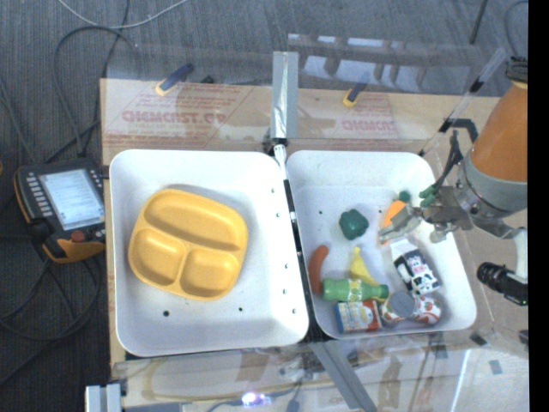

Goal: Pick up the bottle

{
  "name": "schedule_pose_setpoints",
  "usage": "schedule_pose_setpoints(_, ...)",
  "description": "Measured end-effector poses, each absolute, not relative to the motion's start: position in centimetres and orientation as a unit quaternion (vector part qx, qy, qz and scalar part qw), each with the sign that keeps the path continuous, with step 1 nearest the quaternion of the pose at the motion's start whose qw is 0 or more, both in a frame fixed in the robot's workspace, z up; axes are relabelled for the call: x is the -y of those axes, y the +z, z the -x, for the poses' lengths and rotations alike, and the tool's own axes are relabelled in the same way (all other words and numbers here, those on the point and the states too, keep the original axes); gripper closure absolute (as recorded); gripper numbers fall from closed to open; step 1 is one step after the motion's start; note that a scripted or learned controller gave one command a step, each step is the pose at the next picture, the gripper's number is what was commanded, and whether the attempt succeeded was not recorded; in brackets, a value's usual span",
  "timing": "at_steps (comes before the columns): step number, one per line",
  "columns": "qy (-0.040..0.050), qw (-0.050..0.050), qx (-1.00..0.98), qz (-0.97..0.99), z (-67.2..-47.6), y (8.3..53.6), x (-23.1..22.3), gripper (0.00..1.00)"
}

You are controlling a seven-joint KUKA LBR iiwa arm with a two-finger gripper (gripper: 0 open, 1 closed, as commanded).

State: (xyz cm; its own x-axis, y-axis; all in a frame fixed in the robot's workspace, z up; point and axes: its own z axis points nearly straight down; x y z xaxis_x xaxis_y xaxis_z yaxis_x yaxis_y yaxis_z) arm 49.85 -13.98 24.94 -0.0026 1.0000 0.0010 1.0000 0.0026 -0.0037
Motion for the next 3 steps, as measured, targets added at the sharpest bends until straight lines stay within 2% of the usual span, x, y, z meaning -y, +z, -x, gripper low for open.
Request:
schedule_pose_setpoints(1, 0.0008, 0.001, 0.682, 0.732, -56.0, 9.7, 11.2, 0.00)
schedule_pose_setpoints(2, 0.0015, 0.003, 0.682, 0.732, -55.9, 10.4, 11.1, 1.00)
schedule_pose_setpoints(3, -0.0038, -0.007, 0.720, 0.694, -53.1, 9.2, 19.6, 1.00)
